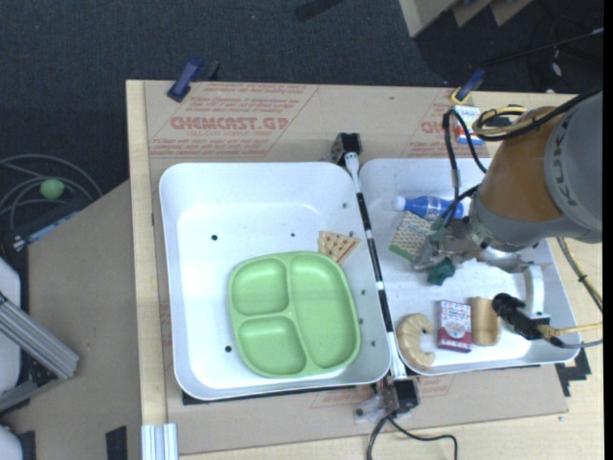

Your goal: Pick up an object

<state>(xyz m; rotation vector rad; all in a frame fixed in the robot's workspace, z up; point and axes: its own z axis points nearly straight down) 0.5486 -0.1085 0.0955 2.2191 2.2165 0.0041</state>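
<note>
My gripper [434,257] is low in the right bin [565,348], near its middle. Right beneath it lies a small dark green object [442,273], touching or almost touching the tip. A speckled green-and-tan packet [410,237] lies just to the gripper's left. Behind it is a white bottle with a blue label [427,205], partly covered by the arm. Along the bin's front edge lie a tan bagel [416,339], a red box [454,324] and a tan bread-like piece [484,320].
The left bin [187,257] holds a green divided plate [290,312] and a waffle-patterned cracker [336,245] by the wall between the bins. The arm's grey and orange body [522,175] covers the right bin's back right part.
</note>
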